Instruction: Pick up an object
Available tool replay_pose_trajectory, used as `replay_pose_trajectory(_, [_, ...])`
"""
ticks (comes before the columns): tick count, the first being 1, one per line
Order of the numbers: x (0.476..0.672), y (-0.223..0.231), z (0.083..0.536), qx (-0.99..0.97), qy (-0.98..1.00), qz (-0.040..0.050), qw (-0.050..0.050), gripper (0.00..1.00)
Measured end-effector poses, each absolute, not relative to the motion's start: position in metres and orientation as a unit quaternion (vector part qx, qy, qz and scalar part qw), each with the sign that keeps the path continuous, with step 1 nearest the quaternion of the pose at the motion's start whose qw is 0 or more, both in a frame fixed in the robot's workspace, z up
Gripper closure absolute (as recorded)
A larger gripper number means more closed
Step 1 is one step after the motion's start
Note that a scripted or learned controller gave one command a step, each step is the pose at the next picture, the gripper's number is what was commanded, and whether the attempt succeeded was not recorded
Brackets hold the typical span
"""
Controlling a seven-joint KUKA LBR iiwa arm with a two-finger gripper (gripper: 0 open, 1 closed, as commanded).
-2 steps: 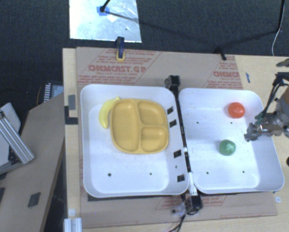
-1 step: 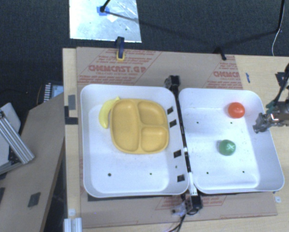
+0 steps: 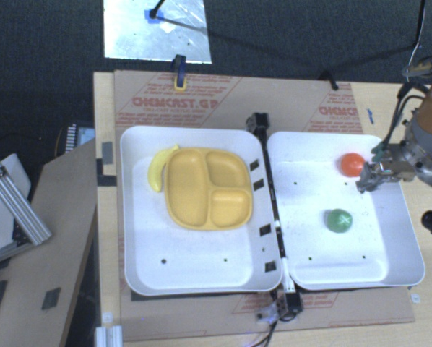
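Looking down from the one camera, I see the claw hanging over the right bin, reaching in from the right side. Whether it stands wide or narrow I cannot tell; the tip is small and dark from here, and nothing shows in it.

Two things lie in that bin. The orange ball sits just beside the claw, up and a touch to the left of its tip, near the bin's far right corner. The green ball lies lower down, toward the camera and a little left, clearly apart from the claw. Both are round, so neither has a long axis to line up with.

I'd judge the orange ball the likelier pick, being so much nearer: a short shift away from the camera and then down.

The left bin carries a yellow tray with a banana tucked against its left edge, well apart from the claw.
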State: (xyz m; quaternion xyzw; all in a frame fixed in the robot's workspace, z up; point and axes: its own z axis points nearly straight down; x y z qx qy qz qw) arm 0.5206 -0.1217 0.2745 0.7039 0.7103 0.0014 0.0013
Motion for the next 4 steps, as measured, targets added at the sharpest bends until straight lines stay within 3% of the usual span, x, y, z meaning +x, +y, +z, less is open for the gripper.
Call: replay_pose_trajectory(4, [0.597,0.07,0.237,0.704,0.711,0.0013,0.0,1.0])
